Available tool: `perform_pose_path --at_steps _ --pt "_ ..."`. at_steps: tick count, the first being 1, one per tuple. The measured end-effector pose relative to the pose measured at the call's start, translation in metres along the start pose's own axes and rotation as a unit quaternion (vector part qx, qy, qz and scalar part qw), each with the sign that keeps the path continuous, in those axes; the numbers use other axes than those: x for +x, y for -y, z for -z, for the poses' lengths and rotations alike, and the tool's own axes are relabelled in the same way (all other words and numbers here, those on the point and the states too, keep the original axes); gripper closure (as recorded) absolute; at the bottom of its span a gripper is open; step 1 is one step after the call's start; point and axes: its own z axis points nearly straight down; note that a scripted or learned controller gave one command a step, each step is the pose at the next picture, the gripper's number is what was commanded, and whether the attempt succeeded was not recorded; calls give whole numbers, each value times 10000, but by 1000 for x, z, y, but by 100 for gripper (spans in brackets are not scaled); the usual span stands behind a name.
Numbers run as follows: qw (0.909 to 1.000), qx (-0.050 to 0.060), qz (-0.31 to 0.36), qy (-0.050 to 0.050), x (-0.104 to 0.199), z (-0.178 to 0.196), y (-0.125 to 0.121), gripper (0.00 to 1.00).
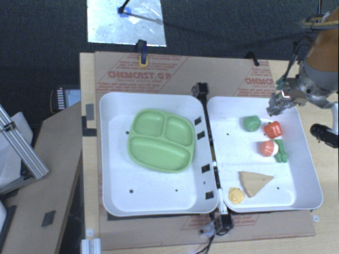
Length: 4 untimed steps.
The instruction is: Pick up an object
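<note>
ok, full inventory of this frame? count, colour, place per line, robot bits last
green three-compartment plastic plate: 1, light green, middle of the left white bin
round green toy: 1, green, upper part of the right white bin
red toy pepper: 1, red-orange, just right of the green toy
red-and-white toy with green leaves: 1, below the pepper
tan wedge: 1, beige, lower part of the right bin
small yellow toy: 1, yellow, bottom left corner of the right bin
cardboard sheet: 1, brown, under both bins
gripper: 1, grey, over the right bin's upper edge, above the green toy
</note>
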Motion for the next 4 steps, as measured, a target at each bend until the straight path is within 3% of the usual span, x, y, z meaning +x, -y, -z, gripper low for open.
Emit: perform_pose_path --at_steps 3,4 --pt "10000 33 28 -18 152 -39 23 100" --pt "10000 27 31 -19 216 -40 26 100"
